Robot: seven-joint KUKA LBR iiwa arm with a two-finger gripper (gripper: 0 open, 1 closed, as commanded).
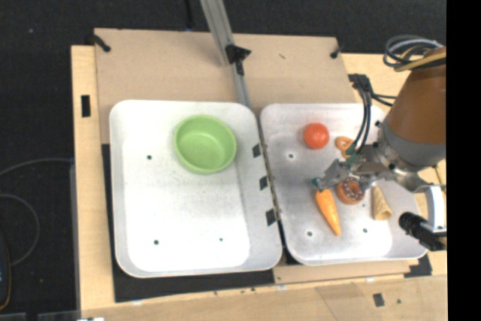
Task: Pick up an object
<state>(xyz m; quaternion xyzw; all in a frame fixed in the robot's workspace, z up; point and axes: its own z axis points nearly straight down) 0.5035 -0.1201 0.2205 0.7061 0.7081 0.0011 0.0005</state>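
Over the right white bin (301,248) the pincer (342,180) hangs, its opening impossible to tell, among an orange plastic carrot (328,211), a small round brownish piece (350,192) and a red ball (316,135); crowded neighbours may cause a nudge, not a grasp

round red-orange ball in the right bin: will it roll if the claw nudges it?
Probably yes. The round red-orange ball looks smooth and sits free on the flat floor of the right white bin, touching nothing, so a nudge likely sends it off. Its curved sides may slip from a pinch. It looks like a light, rigid toy.
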